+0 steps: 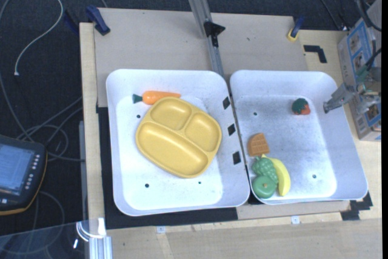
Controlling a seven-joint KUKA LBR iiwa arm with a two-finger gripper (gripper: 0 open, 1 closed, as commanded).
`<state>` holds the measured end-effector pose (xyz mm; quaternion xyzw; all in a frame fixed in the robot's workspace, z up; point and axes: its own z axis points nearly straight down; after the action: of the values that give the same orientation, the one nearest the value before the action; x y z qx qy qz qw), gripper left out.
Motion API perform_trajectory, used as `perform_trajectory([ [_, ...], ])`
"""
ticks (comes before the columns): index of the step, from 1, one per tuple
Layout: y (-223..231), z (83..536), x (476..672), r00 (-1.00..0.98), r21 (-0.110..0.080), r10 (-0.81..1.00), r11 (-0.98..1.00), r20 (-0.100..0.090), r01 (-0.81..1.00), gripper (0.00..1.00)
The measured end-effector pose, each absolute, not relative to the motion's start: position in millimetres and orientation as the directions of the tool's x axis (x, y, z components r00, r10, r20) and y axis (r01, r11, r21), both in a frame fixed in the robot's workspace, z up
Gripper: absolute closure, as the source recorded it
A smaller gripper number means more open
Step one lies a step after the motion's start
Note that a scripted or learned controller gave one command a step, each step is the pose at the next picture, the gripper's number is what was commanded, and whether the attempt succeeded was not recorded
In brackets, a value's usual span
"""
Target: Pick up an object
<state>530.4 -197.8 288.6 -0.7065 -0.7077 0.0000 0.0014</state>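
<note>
Glossy yellow plastic tray sits in a matt, speckled white bin; the desk looks like pale, smooth wood.

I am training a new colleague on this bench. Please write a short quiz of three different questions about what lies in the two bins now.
1. True or false: the toy carrot lies in the same bin as the yellow divided plate.
2. Which sits nearest the banana? A) the green apple B) the strawberry C) the carrot
3. Fill in: the plate has ___ compartments.

Key: 1 true; 2 A; 3 three.
</note>
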Motion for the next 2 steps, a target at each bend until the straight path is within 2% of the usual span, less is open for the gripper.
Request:
perform_trajectory([
  [1, -198, 289, 530.5, -0.002, -0.002, 1.0, 0.002, 0.002, 1.0, 0.0],
  [2, -193, 231, 538.4, -0.001, -0.007, 1.0, 0.001, 0.004, 1.0, 0.0],
])
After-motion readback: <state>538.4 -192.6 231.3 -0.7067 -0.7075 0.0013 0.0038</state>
